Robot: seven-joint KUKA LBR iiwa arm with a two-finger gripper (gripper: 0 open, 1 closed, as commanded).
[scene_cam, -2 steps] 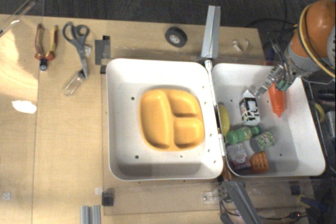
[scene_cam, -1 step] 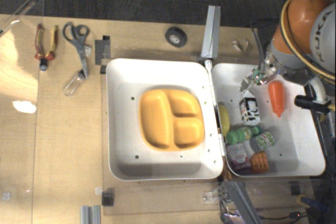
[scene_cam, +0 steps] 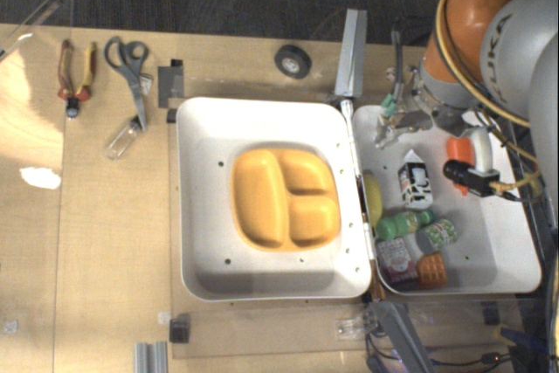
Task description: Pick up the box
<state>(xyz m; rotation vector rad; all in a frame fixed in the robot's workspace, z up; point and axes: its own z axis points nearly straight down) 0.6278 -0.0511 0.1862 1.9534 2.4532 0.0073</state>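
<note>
Scissors, pliers and tape line the desk; the right bin holds the box, 1 bottle (green); end effector grip cannot be told.

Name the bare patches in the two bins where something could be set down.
Left bin: a bare white margin rings the yellow tray, widest along the near edge. Right bin: bare floor at its near right corner. Crowded: its left side, around the box, bottle and packets.

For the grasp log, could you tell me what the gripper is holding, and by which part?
Nothing: the gripper hangs over the right bin's far left corner with nothing between its fingers; the small carton lies apart in the bin.
</note>
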